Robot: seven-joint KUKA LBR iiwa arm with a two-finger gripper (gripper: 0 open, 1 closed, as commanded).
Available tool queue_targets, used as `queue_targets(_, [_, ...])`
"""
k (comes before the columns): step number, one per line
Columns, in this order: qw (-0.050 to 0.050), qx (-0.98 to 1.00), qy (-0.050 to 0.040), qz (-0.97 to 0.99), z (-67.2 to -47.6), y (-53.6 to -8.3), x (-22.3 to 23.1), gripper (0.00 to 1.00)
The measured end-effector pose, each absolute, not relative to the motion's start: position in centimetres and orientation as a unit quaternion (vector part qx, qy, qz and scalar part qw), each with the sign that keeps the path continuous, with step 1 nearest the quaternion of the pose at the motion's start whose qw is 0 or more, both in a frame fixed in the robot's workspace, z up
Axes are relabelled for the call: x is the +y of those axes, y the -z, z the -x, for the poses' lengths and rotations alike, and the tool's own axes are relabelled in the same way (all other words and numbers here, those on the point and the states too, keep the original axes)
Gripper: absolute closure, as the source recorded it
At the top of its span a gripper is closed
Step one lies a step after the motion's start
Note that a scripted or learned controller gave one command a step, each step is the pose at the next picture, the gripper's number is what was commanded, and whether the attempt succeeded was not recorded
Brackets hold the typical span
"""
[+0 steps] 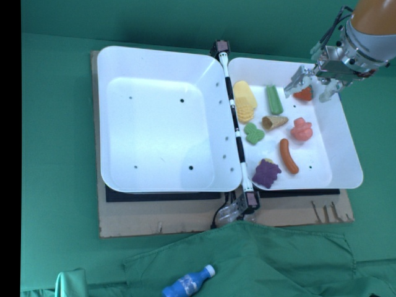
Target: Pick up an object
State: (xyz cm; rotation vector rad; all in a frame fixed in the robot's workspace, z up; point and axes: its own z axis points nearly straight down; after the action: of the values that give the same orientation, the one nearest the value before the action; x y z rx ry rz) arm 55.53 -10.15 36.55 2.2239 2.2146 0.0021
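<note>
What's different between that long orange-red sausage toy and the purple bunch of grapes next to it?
The long orange-red sausage-shaped toy is slim, smooth and curved, while the purple toy bunch of grapes is squat and lumpy. The sausage is one colour throughout; the grapes carry a small yellowish stem on top. The sausage lies further from the divider between the bins, the grapes closer to it. Both rest untouched in the right white bin, near its front edge.

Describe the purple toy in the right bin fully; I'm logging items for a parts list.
The purple toy looks like a small bunch of grapes: a lumpy, matte, soft-looking cluster with a tiny yellowish stub at its top. It lies flat on the floor of the right bin, in the near corner close to the divider between the bins. The orange sausage lies just to its right, apart from it. Nothing appears to touch it but the bin floor.
</note>
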Motion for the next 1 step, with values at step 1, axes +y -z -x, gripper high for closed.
queue_targets(1, [0.0,0.706,0.0006,-0.709,-55.82,-32.06,-9.42,0.0])
